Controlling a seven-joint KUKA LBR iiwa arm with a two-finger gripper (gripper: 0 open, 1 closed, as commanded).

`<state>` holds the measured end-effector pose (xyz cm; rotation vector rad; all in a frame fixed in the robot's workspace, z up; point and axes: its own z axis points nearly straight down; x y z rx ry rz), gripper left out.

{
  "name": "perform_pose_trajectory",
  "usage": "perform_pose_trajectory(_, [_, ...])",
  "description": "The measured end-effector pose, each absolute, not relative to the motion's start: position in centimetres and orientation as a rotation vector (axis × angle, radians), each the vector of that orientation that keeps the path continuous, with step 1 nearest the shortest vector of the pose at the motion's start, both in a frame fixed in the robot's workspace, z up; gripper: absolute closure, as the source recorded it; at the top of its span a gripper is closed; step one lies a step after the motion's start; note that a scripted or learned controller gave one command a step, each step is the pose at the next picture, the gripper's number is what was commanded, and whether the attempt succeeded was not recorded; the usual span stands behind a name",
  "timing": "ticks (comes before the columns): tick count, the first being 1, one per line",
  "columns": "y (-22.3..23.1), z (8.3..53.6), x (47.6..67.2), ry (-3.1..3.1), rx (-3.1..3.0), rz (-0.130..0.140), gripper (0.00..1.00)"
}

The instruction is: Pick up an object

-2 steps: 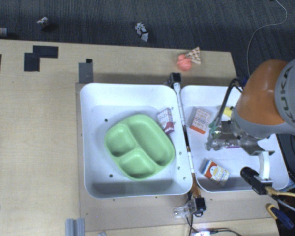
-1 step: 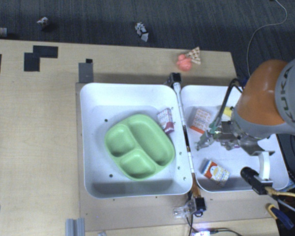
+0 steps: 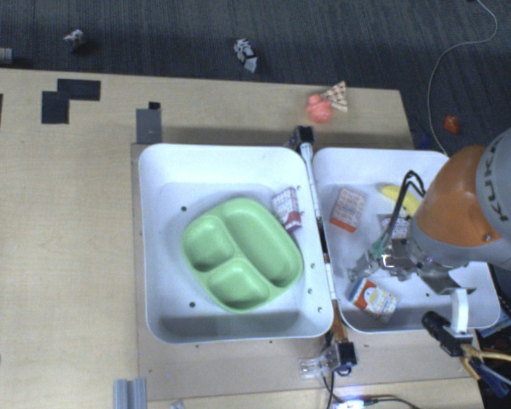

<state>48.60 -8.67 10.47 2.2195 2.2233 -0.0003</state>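
A: What could go wrong from here?

B: The tool (image 3: 368,267) is low in the right bin (image 3: 485,313), in a crowded patch. A small orange and white packet (image 3: 375,297) lies just below it, an orange and white box (image 3: 348,209) sits further up near the dividing wall, and a yellow object (image 3: 398,194) lies beside the arm's dark cable. My worry is that the tool comes down between things rather than over one, and closes on nothing, or only nudges the packet aside.

A: Anything else?

B: The packet looks flat and thin. I judge it hard to pinch from above, since it may slide along the bin floor. It also lies close to the bin's near wall, which could block one side of the tool.

A: And the tool itself, spread or pressed together?

B: I cannot tell. The metal parts at the wrist end blur into the clutter, and the orange band hides much of it from above. I see nothing clearly between its tips, so I would not call anything held.

A: What about the left bin (image 3: 153,228)?

B: It holds a green divided tray (image 3: 242,252) and a small wrapped item (image 3: 287,208) at the tray's upper right edge, both well apart from the tool.
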Motion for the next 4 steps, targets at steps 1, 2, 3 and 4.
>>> perform_pose_trajectory(1, [-8.6, 11.6, 48.8, 2.224, 2.214, 0.006, 1.0])
perform_pose_trajectory(2, [-8.6, 11.6, 48.8, 2.223, 2.214, 0.006, 0.0])
perform_pose_trajectory(3, [-8.7, 9.1, 53.4, 2.226, 2.215, 0.003, 0.0])
perform_pose_trajectory(4, [-9.1, 8.7, 58.5, 2.224, 2.21, 0.008, 0.0])
